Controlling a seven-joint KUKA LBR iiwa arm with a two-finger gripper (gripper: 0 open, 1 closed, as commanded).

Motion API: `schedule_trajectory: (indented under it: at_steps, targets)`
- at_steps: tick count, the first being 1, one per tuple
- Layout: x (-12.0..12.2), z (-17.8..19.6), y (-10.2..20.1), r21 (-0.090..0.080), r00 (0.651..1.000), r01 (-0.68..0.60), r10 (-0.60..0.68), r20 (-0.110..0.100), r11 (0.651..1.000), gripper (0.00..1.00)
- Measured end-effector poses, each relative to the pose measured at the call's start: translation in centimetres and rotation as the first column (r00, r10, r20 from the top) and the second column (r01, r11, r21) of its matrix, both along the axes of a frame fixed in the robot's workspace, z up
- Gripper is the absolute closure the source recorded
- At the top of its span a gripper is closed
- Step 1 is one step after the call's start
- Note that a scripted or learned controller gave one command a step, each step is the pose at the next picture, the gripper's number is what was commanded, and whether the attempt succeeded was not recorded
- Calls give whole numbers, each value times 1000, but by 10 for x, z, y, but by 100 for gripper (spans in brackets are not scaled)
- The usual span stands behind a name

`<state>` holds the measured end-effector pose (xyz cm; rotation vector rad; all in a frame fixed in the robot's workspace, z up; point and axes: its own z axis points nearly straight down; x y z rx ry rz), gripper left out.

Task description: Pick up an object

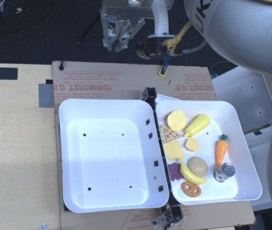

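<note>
Gripper [121,32] hangs above far counter edge, well apart from bins. Right bin [241,128] holds toy food: orange carrot [221,150] with green top, yellow banana [191,174], brown pretzel [191,189], perhaps bottle [196,124].

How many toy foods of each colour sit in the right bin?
Yellow: 6 — round ridged disc, plastic bottle, small round slice, square block, banana, waffle wedge
Orange: 2 — carrot, pretzel
Purple: 1
Tan: 1
Silver: 1
Total: 11

We see two white bins [73,110] side by side on brown cardboard [102,83] over a pale wooden bench [16,152].
</note>
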<state>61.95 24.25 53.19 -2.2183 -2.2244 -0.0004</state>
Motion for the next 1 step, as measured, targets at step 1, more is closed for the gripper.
schedule_trajectory:
  at_steps: [1]
  targets:
    - [-9, -205, 1, -8, 1000, 3, -3, -19, 1000, 100]
